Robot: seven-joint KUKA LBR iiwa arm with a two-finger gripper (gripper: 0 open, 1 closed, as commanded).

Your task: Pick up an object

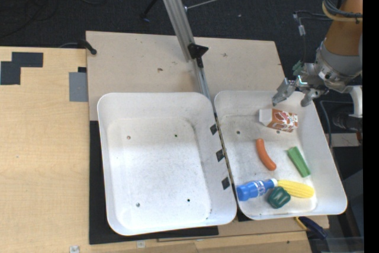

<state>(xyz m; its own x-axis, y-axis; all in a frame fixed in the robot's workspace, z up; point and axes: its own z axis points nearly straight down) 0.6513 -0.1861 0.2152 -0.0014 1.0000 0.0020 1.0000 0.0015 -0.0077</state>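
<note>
Hovering jaws (pixel 297 90) above a carton (pixel 280 119), label seemingly unreadable.

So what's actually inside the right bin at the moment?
The right bin holds a carton, sausage, green block, blue bottle, corn cob and dark green piece. Anything beneath them is hidden.

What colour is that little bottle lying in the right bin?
Blue, with a white cap end, seen in the camera view: the bottle lies beside the yellow corn.
</note>
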